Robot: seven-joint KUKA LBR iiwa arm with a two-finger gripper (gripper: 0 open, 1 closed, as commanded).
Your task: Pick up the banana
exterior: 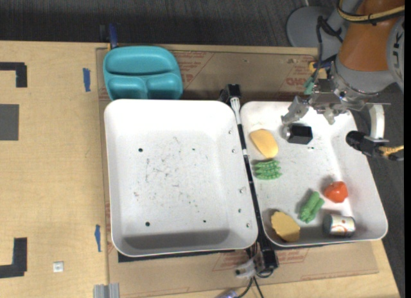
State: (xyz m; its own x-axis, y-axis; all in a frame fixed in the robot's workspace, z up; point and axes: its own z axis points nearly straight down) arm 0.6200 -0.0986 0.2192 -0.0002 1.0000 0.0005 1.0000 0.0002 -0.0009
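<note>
A stubby yellow banana (263,142) lies in the right bin (369,191), near its left wall and towards the back. My gripper (312,114) hangs over the bin's back part, to the right of the banana and slightly behind it, well apart from it. Its two grey fingers (293,112) are spread, so it is open with nothing between them. A small black block (299,134) lies just in front of the left finger.
The right bin also holds a green ridged piece (268,171), a green pod (311,206), a red tomato (335,192), a small can (340,225) and a yellow-brown lump (284,226). The left bin (173,175) adjoins it. A teal tray (142,72) stands behind.
</note>
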